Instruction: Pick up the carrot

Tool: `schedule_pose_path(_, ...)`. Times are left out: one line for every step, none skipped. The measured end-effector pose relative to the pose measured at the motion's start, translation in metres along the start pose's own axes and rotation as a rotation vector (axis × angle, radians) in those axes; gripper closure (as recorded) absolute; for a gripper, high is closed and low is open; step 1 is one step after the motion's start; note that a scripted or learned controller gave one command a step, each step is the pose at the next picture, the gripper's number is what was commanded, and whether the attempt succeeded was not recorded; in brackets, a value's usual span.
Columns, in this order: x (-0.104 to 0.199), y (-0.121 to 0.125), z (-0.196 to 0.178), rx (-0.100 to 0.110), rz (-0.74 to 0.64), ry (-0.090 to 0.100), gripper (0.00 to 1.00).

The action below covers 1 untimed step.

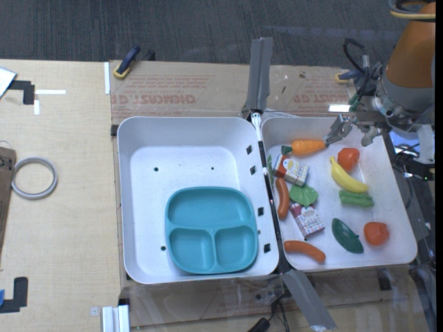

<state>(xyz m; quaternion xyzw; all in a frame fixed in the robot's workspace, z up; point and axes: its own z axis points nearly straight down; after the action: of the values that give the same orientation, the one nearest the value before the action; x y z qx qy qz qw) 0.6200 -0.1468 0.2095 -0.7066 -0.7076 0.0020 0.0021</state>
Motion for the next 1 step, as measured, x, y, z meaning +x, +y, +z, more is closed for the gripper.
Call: schedule_pose_path(-0.002,-0.0179,-0.0343,-0.002,0.109,-0.001,0.0)
